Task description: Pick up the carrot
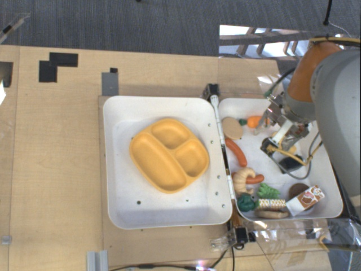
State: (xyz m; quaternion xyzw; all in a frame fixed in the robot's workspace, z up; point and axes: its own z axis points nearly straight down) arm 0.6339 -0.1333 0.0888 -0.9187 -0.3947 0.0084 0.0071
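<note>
The carrot (254,121), small and orange with a green top pointing left, lies near the back of the right bin (333,205). My gripper (269,116) hangs just right of the carrot, right at its thick end, low over the bin floor. The grey arm with its orange band (307,75) comes in from the right above it. I cannot make out whether anything sits between the gripper's tips.
Left of the carrot lies a tan round piece (232,128), with a red sausage (236,151) below it. At the bin's front sit a croissant (243,177), green broccoli (246,202), a brown bun (272,209) and a brown-and-white carton (308,199). The left bin (121,208) holds a yellow divided plate (169,154).
</note>
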